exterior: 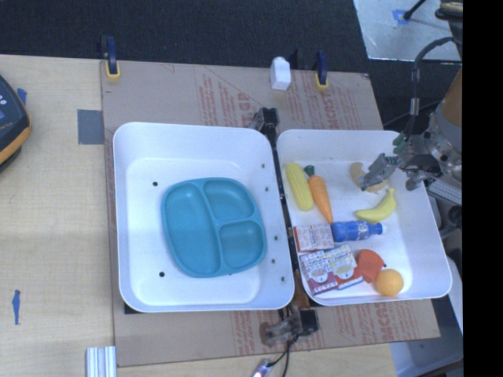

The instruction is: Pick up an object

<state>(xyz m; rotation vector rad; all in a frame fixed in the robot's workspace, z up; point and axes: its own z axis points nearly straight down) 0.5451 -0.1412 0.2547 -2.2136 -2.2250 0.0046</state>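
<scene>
The right bin [416, 246] holds a yellow corn cob [299, 185], an orange carrot [320, 198], a yellow banana [378, 207], a blue bottle [353, 230], a red piece [368, 261], an orange fruit [389, 282] and two printed packets [314, 237] [333, 268]. A tan object [359, 171] lies near the bin's far side, partly under one finger. My gripper [395, 176] hangs over the far right part of this bin, just above the banana. It is open, with its fingers spread and nothing between them.
The left bin [134, 210] holds a blue divided plate [214, 226]. Clamps and a white block [280, 73] stand along the far edge of the board. A dark device [9, 120] lies at the far left of the bench.
</scene>
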